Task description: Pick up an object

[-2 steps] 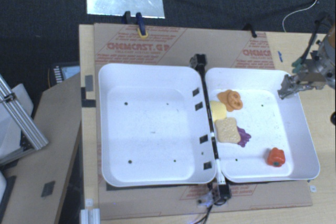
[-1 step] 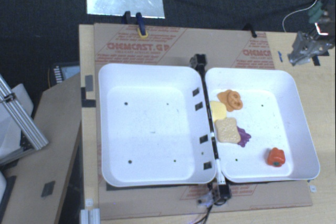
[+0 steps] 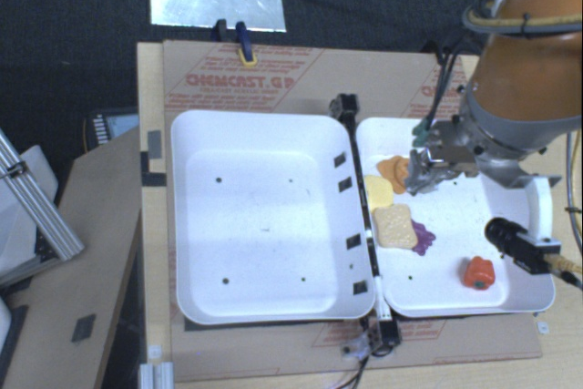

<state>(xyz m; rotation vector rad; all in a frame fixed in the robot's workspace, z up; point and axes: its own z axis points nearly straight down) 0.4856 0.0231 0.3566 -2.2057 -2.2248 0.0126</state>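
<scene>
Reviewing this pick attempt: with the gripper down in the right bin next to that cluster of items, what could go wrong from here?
1. The gripper is low beside the orange piece, which lies close to the yellow piece and the tan bread-like slice. Closing here may catch an edge or push neighbours instead of lifting one.
2. The cluster sits near the divider wall of the right bin, so a nudged piece might wedge against it.
3. The red pepper-like object lies apart, an easier pick that this approach ignores.
</scene>
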